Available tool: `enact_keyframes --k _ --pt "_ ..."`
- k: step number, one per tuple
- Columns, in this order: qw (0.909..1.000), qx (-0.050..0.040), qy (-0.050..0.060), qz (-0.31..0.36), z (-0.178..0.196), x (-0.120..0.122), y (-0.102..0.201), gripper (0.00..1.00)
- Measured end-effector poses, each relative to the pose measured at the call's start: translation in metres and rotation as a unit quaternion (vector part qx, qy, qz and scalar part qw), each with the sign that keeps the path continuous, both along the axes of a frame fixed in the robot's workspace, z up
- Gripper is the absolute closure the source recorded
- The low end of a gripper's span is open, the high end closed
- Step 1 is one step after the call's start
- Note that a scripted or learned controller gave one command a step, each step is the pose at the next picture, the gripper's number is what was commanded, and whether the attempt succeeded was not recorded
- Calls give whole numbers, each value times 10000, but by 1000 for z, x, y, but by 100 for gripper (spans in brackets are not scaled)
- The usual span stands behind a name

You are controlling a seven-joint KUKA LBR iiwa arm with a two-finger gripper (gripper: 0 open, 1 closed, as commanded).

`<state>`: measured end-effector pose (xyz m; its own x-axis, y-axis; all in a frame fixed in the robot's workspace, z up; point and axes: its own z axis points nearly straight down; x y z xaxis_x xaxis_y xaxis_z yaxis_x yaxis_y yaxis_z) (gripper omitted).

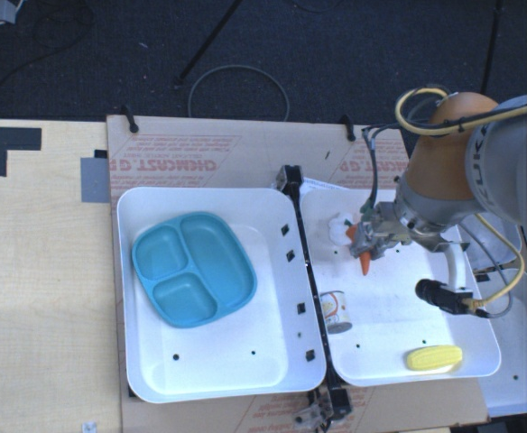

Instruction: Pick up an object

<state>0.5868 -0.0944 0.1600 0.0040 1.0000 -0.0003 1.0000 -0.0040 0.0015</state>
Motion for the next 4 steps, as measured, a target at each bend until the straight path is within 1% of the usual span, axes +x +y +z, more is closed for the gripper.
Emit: enact_keyframes --k 1,2,3,4 --pt "10000 1 -4 22 60 -3 6 100" --pt "10000 0 2 22 92 -2 4 100" --pt "10000 13 28 37 95 -21 48 100" --pt "10000 11 32 39 97 -39 100 100"
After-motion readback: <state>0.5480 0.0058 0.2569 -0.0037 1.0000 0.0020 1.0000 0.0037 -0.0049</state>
